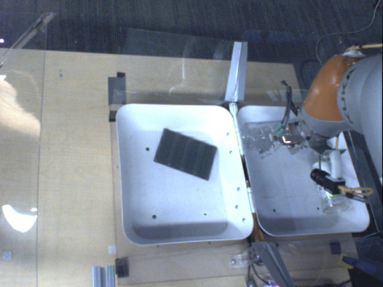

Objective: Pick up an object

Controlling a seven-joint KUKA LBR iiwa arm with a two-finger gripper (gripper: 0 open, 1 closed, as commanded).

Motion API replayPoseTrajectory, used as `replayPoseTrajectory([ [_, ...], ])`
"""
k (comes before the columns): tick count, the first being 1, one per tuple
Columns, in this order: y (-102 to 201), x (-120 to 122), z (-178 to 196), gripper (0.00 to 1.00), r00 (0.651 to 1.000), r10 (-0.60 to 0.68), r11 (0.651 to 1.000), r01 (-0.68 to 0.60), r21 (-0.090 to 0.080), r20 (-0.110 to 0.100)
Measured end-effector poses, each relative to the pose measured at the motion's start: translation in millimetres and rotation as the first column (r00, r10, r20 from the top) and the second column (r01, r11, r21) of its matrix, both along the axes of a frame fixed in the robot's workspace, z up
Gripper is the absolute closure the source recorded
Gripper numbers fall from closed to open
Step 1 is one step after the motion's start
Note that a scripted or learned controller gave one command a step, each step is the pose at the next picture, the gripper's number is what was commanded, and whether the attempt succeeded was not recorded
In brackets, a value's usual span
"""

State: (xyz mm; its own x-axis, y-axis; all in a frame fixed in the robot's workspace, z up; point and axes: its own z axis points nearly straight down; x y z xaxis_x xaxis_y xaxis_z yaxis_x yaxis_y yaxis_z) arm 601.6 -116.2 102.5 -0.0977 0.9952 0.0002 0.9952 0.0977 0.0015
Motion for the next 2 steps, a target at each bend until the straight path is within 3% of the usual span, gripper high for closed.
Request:
replayPoseTrajectory([
  [1,-7,-9,40,0.0,0.968,-0.251,0.968,0.251,0.0,0.004],
  [2,-67,34,75,0.0,0.987,-0.161,0.987,0.161,-0.001,0.007],
])
